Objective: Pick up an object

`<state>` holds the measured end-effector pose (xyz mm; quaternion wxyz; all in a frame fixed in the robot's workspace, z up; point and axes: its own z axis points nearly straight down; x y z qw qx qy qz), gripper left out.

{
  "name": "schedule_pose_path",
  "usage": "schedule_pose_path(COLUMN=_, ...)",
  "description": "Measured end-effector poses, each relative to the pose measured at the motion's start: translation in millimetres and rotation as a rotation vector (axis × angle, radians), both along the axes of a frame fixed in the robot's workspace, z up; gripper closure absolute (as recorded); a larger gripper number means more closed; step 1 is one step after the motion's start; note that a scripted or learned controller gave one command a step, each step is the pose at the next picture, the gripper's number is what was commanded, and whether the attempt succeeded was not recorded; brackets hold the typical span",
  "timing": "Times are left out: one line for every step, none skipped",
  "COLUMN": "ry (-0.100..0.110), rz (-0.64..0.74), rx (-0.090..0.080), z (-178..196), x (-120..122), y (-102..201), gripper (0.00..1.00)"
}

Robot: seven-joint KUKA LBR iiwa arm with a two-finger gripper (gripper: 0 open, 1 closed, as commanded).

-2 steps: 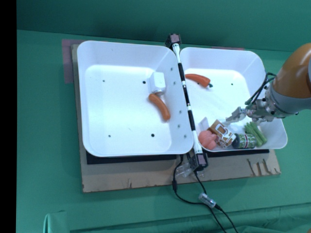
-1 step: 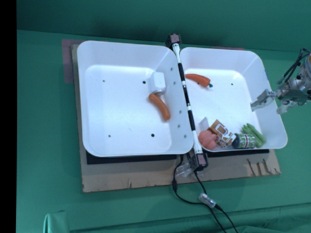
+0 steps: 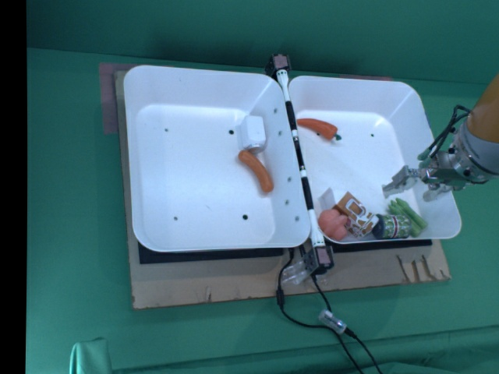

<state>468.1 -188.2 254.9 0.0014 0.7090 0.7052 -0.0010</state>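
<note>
My gripper [image 3: 409,190] hangs open over the right side of the right bin [image 3: 405,100], with nothing between its fingers. Just below it in the bin's near right corner lie green beans [image 3: 408,214] and a dark bottle [image 3: 392,226]. Further left along the near wall are a brown and white carton [image 3: 355,213] and a pinkish-red round fruit [image 3: 334,224]. An orange-red pepper [image 3: 317,128] rests at the far left of this bin. In the left bin [image 3: 171,201], a white can [image 3: 253,133] and an orange sausage [image 3: 257,170] sit close together.
A black and white divider bar [image 3: 300,170] runs between the bins. Cables [image 3: 327,318] trail from its near end over the cardboard base [image 3: 234,283]. Green cloth surrounds the bench.
</note>
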Motion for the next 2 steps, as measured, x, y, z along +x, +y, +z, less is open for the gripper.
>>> schedule_pose_path(ry=-0.002, rz=-0.001, rx=-0.001, z=-64.4, x=0.2, y=10.0, gripper=0.00)
schedule_pose_path(ry=-0.005, rz=-0.006, rx=-0.005, z=-54.6, x=1.6, y=7.8, gripper=1.00)
